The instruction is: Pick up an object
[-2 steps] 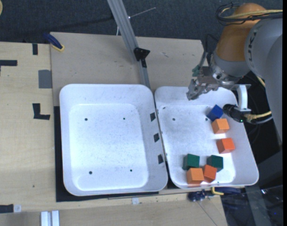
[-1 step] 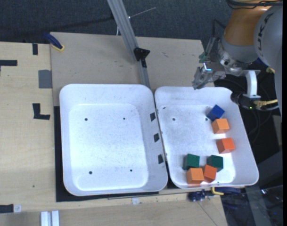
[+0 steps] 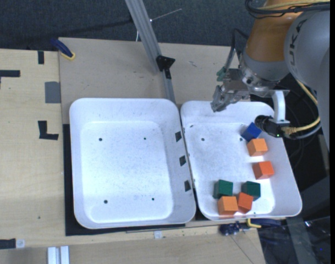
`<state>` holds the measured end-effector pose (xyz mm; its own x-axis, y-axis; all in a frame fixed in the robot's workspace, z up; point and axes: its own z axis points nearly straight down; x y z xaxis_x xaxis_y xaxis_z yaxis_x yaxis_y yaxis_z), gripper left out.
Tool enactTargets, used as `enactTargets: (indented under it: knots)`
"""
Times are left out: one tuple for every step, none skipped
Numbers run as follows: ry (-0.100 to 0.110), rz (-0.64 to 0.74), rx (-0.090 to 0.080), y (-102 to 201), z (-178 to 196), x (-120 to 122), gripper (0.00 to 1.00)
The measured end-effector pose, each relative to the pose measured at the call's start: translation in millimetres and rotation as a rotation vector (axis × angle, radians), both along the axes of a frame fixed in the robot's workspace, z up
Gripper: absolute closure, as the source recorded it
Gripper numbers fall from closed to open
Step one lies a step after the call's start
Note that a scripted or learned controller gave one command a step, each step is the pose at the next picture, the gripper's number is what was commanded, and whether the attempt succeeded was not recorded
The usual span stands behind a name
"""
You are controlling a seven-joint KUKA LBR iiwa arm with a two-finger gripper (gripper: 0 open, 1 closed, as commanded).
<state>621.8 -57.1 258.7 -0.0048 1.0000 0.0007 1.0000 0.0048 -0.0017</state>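
- Bench: a pale wooden surface with black tape marks along its left side and a small blue-and-yellow item near its far left corner.
- Left bin: a shallow white tray, speckled, with four small dark dots on its floor.
- Metal post: a grey bar that slanted down from the top edge and ended at a black bracket at the far edge between the two bins.
- Right bin: a second white tray set just beside the first, their rims touching along the middle.
- Gripper: it hung above the far left corner of the right bin, fingers pointed downward; whether they were apart or together could not be told, and nothing was seen between them.
- Green block, orange block and red-orange block: clustered with a second green block at the near end of the right bin, well apart from the gripper.
- Blue block: nearest the gripper, lying to its right and nearer the viewer, by the right wall.
- Upper orange block and lower orange block: in a row just below the blue one, along the same wall.
- Arm: orange and grey, it reached in from the right, with a black cable looped beside it.
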Motion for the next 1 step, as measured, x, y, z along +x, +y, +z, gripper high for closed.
enactTargets:
  knots:
    - [0.000, 0.002, 0.001, 58.9, -6.7, -23.1, 1.00]
